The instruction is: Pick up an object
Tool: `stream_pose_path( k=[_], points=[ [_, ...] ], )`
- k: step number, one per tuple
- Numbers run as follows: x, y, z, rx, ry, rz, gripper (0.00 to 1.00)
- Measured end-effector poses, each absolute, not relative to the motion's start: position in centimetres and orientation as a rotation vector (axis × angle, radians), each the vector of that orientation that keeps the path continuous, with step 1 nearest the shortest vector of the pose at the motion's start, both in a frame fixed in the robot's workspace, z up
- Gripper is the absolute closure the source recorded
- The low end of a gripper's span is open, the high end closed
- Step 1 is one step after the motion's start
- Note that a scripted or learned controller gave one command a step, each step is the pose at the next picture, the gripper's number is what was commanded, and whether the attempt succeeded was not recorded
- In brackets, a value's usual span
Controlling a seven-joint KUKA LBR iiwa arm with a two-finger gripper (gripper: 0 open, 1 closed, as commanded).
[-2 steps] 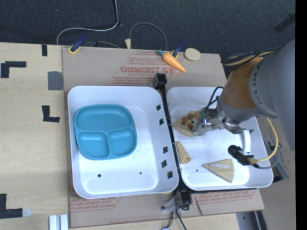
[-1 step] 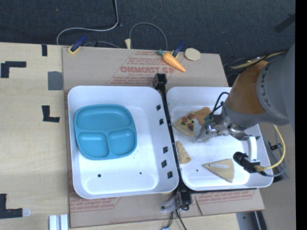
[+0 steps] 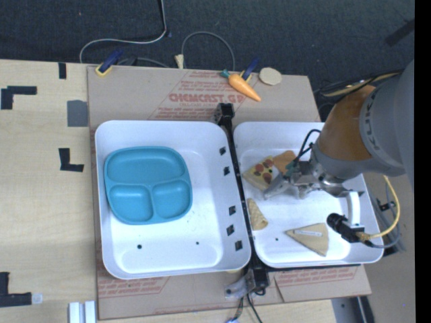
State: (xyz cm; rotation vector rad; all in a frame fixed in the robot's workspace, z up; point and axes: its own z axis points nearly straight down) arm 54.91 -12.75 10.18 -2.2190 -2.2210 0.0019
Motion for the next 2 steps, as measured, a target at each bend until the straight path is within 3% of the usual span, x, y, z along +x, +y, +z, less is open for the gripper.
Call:
stream_pose_path(
  k=[2],
  points=[
    [64.4, -9.6, 8.6, -2.220, -2.228, -0.002, 0.00]
  ],
)
